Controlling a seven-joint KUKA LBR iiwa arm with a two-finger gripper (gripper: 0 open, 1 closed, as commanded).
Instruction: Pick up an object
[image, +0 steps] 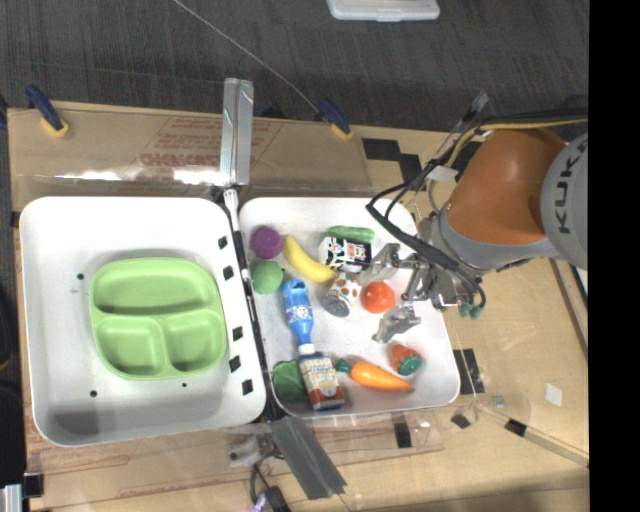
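The arm is reaching in from the right, its gripper (398, 300) hanging low over the right-hand bin (440, 385), just beside the orange ball (378, 297). How the gripper is set cannot be told from this angle; the metal parts are tangling with the cables and the toys below. Nothing is sitting visibly in its grasp, so the pick looks not yet made.

The ball is lying near the middle of the bin, touching or nearly touching a small patterned cup (341, 294). It is the closest thing to the tool, and in all likelihood the target. Round and smooth, it is liable to roll away if the approach lands off-centre.

Around it the bin is crowding up: a banana (305, 261), a purple ball (265, 241), a green ball (267, 277), a blue bottle (297, 313), a black-and-white carton (347, 250) and a carrot (378, 376) along the near wall. The clutter is leaving little room for a clean descent.

In the left-hand bin (40, 300) a green divided tray (158, 318) is sitting alone, well apart from the action.
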